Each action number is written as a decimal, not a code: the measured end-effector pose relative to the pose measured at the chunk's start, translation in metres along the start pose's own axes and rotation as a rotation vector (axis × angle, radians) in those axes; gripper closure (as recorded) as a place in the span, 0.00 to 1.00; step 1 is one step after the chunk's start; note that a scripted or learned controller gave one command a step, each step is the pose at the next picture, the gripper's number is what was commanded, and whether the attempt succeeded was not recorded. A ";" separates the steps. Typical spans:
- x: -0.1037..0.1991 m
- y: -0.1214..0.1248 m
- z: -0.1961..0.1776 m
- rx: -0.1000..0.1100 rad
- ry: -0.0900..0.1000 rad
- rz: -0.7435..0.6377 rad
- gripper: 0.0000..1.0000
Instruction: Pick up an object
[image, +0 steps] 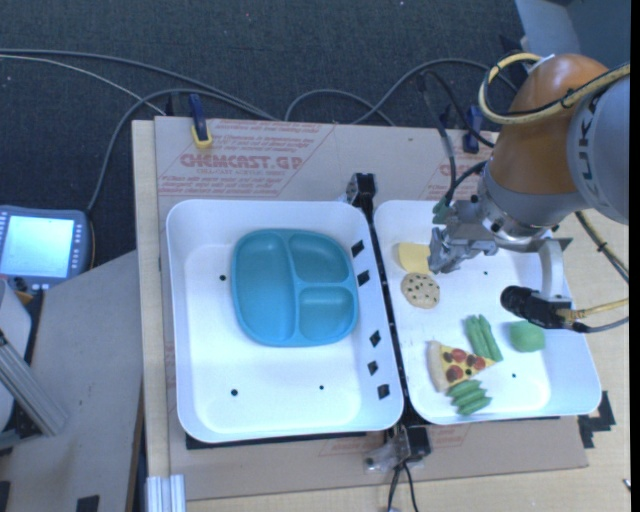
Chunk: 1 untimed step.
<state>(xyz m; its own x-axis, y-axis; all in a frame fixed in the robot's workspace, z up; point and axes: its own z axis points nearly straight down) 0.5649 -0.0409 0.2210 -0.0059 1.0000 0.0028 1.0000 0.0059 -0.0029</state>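
End effector (443, 255) is hovering just beside the yellow piece (411, 257) and cookie (421, 291) (right bin (570, 385)); its grip state is proving indeterminable.

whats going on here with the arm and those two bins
A grey and orange robot arm reaches in over the right bin, its gripper low near a yellow cheese-like piece and a toy cookie. Nothing is visibly held. Further along lie a toy pizza slice and several green toy vegetables. The left bin holds a blue divided plate.
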 end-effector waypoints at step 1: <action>0.057 -0.004 -0.011 -0.004 0.000 -0.001 1.00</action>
<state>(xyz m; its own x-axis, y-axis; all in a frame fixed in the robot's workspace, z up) 0.5611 0.0158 0.2326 -0.0071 1.0000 0.0032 1.0000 0.0071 0.0011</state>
